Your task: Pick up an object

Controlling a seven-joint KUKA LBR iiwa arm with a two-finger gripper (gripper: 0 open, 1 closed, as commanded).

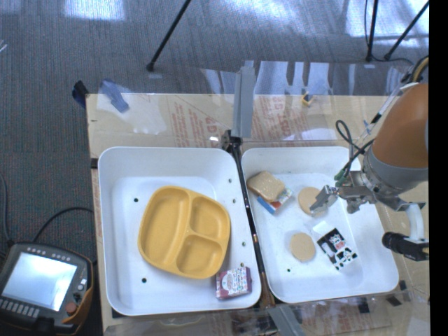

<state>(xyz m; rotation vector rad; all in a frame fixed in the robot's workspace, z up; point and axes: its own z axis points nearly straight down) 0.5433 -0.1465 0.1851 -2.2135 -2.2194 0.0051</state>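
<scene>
1. Left bin [112, 187]: one yellow divided plate [185, 232], one pink packet [233, 282].
2. Right bin [378, 271]: two tan discs [309, 200] [303, 246], one sandwich [267, 185], one black-and-white carton [337, 248].
3. Gripper [323, 199] beside upper disc; finger state: cannot tell.

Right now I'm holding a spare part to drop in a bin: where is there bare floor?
Left bin: bare strips ring the yellow tray, widest along the far edge and the left wall; the pink packet fills the near right corner. Right bin: crowded mid-floor with the sandwich, two cookies, the carton and the gripper; its far strip and near-left corner are free.
</scene>
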